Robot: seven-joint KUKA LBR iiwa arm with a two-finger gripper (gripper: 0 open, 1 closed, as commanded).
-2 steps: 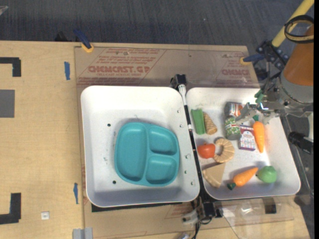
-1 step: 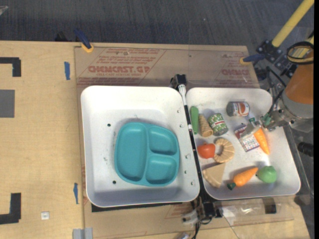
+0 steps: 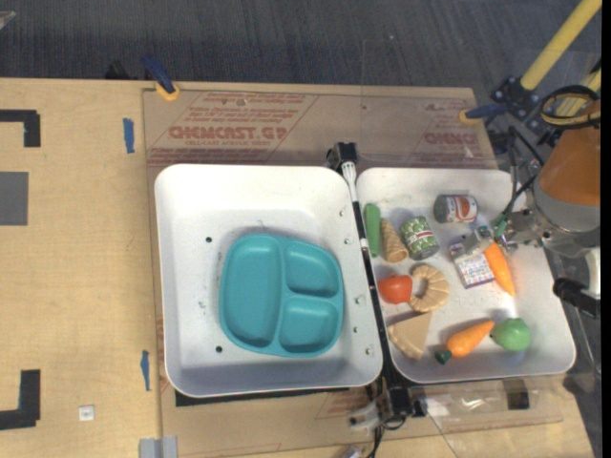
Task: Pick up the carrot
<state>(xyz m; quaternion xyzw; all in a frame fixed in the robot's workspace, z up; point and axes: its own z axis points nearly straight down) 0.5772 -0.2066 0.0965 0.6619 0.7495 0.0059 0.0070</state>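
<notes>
Hand point(image 3: 496, 232) at carrot point(image 3: 498, 267) top — perhaps touching — right bin point(image 3: 563, 351).

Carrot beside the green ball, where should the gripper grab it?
Take the carrot mid-body from above, closing across its narrow width: it lies flat and slanted, the middle looks thickest, and the green ball crowds one end.

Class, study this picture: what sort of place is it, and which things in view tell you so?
Most likely a robotics lab test bench, not a kitchen. Two shallow white bins sit on cardboard clamped to a wooden bench, a robot arm reaches in from the right, and the food, such as the carrot, looks like plastic toys.
</notes>
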